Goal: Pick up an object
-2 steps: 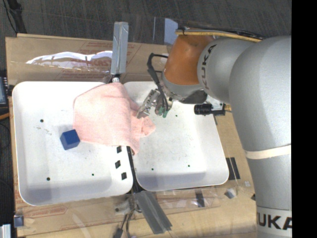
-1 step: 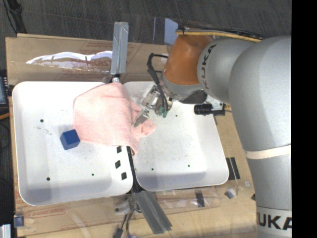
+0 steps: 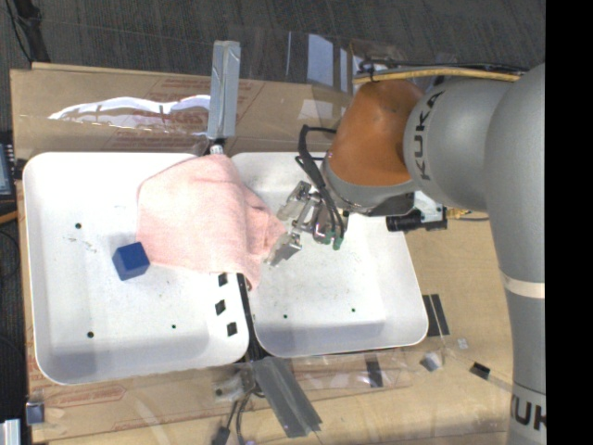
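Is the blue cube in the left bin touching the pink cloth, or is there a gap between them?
Cannot tell. In the camera view the blue cube sits right at the lower left edge of the pink cloth; no white floor shows between them, but contact is not plain.

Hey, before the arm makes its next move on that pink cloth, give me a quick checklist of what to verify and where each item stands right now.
1. Claw over the right bin, at the cloth's right edge: ok.
2. Cloth gripped: cannot tell; the claw meets the cloth's edge, but the hold is unclear.
3. Cloth lies within one bin: not ok; it drapes over the divider, mostly in the left bin.
4. Blue cube free of the cloth: cannot tell; it sits at the cloth's lower left edge, maybe touching.
5. Cloth flat: not ok; it is bunched and folded.
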You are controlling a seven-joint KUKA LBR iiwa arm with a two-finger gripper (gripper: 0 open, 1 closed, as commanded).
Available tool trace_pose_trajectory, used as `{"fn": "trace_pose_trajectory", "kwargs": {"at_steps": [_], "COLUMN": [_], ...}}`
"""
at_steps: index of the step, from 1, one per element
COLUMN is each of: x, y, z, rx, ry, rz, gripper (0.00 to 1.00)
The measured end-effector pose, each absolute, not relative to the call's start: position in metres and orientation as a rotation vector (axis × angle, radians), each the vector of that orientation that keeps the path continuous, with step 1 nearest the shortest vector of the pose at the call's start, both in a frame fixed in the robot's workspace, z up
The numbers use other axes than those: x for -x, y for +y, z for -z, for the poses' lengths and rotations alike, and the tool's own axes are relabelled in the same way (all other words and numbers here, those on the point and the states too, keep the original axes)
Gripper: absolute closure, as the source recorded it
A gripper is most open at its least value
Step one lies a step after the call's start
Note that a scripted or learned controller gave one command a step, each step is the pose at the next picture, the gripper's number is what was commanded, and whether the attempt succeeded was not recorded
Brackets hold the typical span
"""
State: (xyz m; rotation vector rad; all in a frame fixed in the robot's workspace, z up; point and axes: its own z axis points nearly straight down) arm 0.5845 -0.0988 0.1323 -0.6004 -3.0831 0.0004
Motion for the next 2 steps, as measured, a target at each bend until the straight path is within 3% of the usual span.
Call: {"fn": "trace_pose_trajectory", "kwargs": {"at_steps": [1, 2], "x": [-0.638, -0.633], "y": [-0.105, -0.093], "z": [-0.101, -0.093], "rx": [0.941, 0.805], "ry": [-2.999, -3.036], "rz": [-0.001, 0.000], "gripper": [0.00, 0.00]}}
